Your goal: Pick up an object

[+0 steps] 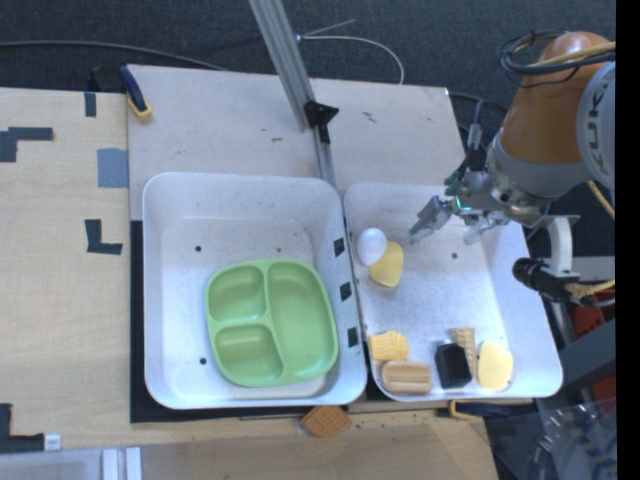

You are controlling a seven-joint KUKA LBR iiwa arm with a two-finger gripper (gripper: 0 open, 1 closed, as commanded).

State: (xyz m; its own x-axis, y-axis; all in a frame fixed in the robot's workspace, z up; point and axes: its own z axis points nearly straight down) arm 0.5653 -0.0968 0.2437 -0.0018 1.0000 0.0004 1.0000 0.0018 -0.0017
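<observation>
The right bin (520, 298) holds several small items. A white egg (371, 241) and a yellow piece (388, 266) lie together near its left wall. Along its front edge sit a yellow waffle-like piece (389, 346), a tan bread roll (407, 376), a black block (452, 365), a small cracker (462, 338) and a pale yellow lemon shape (494, 366). My gripper (450, 226) hangs over the back of this bin, right of the egg. Its fingers are open, with nothing between them.
The left bin (170, 268) holds a green divided plate (270, 321). A metal pole (285, 48) slants across the back between the bins. A brown cookie (323, 421) lies on the bench in front of the bins.
</observation>
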